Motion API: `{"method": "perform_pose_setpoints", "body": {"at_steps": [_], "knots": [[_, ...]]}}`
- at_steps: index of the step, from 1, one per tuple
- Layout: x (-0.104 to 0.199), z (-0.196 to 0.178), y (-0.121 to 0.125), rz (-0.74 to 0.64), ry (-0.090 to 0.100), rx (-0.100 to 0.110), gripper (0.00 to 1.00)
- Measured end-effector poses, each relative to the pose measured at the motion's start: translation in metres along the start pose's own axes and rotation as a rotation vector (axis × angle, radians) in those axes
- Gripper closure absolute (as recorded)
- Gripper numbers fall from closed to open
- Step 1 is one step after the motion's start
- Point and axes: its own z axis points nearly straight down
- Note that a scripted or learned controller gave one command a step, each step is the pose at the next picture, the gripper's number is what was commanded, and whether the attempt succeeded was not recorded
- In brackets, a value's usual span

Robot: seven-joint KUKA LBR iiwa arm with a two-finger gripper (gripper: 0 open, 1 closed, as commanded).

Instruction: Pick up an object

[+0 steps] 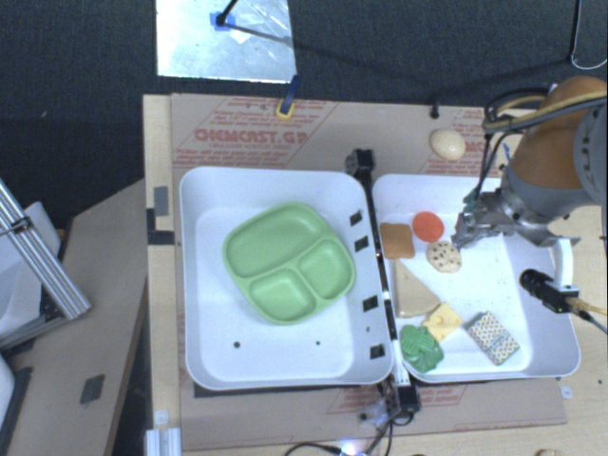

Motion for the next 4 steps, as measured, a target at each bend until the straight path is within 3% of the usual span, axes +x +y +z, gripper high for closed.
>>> {"method": "perform_pose_setpoints", "body": {"at_steps": [1,2,3,4], "knots": [[0.004,-0.047,0.008,-0.002,0.001,0.001,1.0],[0.004,-0.065,0.009,-0.001,0.001,0.004,1.0],[0.056,-0.057,-0.01,-0.005,0.004,0.008,1.0],[0.11,-0.071,-0.013,-0.007,0.004,0.005,1.0]]}}
